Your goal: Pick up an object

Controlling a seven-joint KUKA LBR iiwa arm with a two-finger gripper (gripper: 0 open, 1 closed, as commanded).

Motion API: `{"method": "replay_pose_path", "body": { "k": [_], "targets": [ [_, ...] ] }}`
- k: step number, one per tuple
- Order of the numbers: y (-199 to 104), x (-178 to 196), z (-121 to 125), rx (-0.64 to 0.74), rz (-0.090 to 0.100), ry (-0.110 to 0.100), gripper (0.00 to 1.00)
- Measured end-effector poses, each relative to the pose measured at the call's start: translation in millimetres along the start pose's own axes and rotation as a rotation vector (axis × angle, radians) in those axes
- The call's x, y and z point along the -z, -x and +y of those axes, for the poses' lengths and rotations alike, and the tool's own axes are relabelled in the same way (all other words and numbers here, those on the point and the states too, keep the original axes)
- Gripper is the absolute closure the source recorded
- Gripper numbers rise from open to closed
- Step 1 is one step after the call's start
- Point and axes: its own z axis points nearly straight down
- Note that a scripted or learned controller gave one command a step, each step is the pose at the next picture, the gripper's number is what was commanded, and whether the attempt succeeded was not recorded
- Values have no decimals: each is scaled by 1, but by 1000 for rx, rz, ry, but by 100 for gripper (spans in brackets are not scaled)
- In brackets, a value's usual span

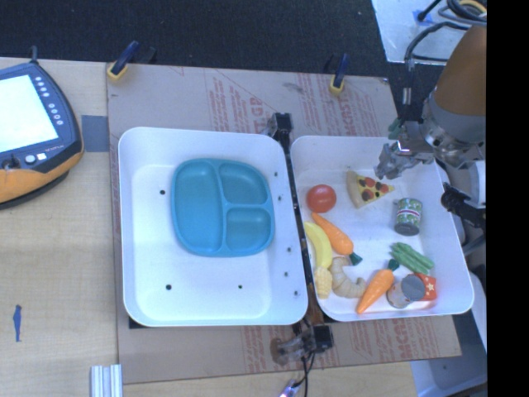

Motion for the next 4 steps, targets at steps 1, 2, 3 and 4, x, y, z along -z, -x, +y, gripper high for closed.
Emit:
{"method": "replay_pose_path", "body": {
  "k": [1,2,3,4],
  "targets": [
    [0,-1,-1,-1,0,-3,0],
    [45,-105,26,-3,-3,1,0],
    [45,-94,27,0,-2,1,100],
    [45,-94,27,1,-2,1,0]
  ]
}}
